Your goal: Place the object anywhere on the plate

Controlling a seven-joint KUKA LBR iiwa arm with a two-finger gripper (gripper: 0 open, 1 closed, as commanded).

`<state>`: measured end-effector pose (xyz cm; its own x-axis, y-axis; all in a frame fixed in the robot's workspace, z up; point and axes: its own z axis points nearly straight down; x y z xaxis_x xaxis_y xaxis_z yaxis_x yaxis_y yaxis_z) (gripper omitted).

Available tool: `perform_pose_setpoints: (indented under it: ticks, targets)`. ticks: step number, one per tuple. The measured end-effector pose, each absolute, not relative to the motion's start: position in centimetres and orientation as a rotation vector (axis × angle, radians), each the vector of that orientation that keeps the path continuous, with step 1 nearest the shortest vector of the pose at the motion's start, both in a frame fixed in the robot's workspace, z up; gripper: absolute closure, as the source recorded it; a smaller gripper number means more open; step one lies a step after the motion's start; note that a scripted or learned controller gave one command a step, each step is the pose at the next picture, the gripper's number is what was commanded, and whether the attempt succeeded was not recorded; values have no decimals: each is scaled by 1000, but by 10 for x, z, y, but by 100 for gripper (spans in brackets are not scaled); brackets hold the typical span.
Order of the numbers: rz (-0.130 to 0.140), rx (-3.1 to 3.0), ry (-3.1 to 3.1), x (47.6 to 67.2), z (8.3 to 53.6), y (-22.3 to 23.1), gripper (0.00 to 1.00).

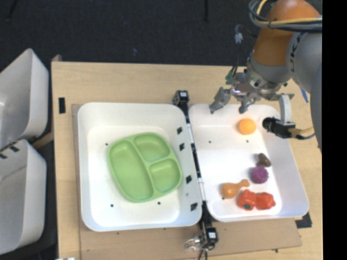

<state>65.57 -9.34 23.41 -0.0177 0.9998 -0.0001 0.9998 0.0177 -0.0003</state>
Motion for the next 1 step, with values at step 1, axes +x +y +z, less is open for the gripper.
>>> perform_pose_setpoints:
  ticks: [1]
  targets:
    - [-1, -2203, -2242, 656, 234, -93, 0]
